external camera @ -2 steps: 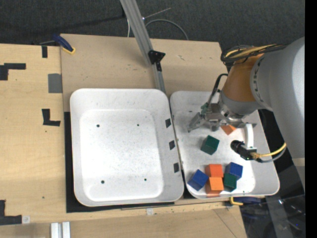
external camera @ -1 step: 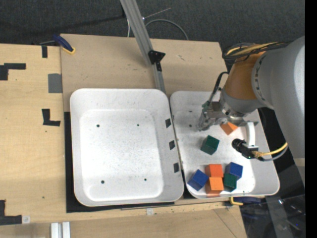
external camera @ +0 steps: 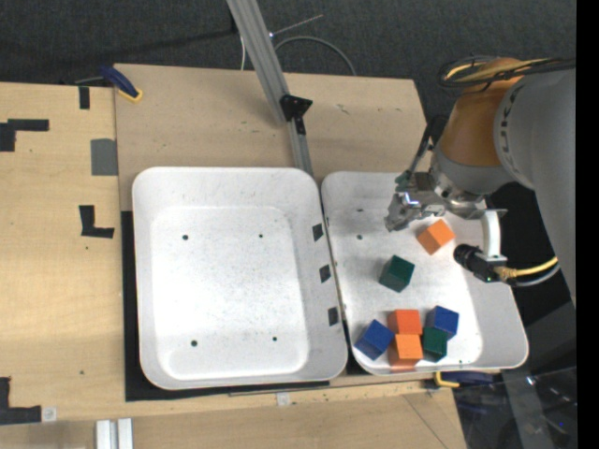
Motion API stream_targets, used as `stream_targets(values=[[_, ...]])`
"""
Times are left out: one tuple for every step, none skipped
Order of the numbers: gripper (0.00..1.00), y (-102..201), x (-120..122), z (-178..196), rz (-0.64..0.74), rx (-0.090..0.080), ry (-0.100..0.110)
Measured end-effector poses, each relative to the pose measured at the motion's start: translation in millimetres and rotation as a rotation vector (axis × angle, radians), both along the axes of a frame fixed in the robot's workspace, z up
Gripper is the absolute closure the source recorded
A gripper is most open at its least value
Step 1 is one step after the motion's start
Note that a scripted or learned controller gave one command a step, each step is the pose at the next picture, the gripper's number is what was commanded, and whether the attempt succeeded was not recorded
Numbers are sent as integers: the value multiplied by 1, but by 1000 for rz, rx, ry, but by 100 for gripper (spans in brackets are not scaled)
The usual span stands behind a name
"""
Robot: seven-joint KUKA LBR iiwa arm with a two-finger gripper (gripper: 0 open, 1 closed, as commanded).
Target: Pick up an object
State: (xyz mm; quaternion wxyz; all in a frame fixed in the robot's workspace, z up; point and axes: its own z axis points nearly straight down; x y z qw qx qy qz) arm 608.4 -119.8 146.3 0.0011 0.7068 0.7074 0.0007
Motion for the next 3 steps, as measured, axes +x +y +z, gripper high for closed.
stream_targets(values=[[100,5,8,59,1,0,-3],[100,6,9,85,1,0,0],[100,63,-9,82,5,2,5]])
